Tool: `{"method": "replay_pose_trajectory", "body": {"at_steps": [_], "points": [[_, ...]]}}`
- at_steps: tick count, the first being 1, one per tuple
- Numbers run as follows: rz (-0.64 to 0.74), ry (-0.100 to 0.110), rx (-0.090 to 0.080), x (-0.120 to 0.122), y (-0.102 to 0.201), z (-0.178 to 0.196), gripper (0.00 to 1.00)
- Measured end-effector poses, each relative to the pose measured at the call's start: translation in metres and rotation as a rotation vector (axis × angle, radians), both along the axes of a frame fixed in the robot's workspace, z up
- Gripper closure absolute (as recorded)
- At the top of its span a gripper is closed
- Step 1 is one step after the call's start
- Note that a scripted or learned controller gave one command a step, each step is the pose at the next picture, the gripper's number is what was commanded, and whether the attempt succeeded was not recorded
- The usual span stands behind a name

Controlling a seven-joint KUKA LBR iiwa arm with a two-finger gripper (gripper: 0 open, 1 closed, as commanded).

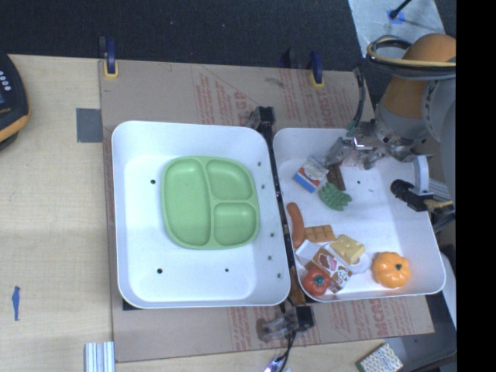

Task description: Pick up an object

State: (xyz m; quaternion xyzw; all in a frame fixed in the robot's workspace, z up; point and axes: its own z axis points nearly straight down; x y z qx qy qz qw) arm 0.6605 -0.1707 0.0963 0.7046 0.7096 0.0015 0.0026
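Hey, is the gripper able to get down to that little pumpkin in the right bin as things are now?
Probably yes. The pumpkin sits alone near the right bin's front corner, nothing on top of it, with a gap to the cheese wedge. The gripper is over the same bin's far end.

Wooden bench [54, 208], cardboard sheet [194, 91], two white bins [132, 208] side by side

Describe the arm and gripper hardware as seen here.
Grey arm with an orange band above the wrist, ringed by a dark cable loop. Gripper is a small metallic and dark assembly; a black part sticks out below the wrist. Finer detail is too blurred to tell.
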Motion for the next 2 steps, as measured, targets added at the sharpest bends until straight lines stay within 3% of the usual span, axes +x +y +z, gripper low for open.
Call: {"method": "replay_pose_trajectory", "body": {"at_steps": [1, 2], "points": [[0.003, 0.003, 0.0, -0.0017, 0.0004, 0.0103, 1.0], [0.004, 0.007, 0.002, -0.0022, 0.0013, 0.0095, 0.0]]}}
